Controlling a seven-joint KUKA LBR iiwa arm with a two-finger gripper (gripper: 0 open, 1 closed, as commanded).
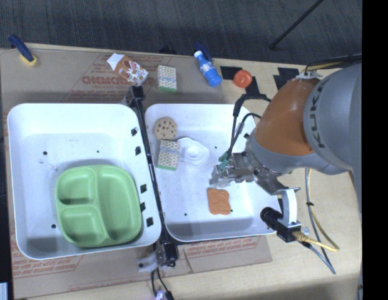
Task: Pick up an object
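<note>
Over the right bin [181, 231], the arm [306, 127] reaches in from the right, and its tool [224, 172] hangs low near the bin's middle right; whether it is released or clenched I cannot tell, and nothing can be seen in its grip. Just below the tool an orange block [219, 201] lies flat on the bin floor, close to it, though contact cannot be judged. Left of the tool sit a white cup [193, 152] and, touching or nearly touching that, a speckled packet [168, 154]. Above the packet, near the bin's upper left corner, lies a round cookie [164, 127]. The left bin [31, 130] holds a green tray [97, 205] with compartments, set toward its lower half. On the counter [75, 64] beyond the bins lie a snack bag [127, 70], a small box [166, 78], a blue bottle [208, 69] and an orange ball [243, 78], with a blue clamp [22, 49] at the far left corner.
</note>
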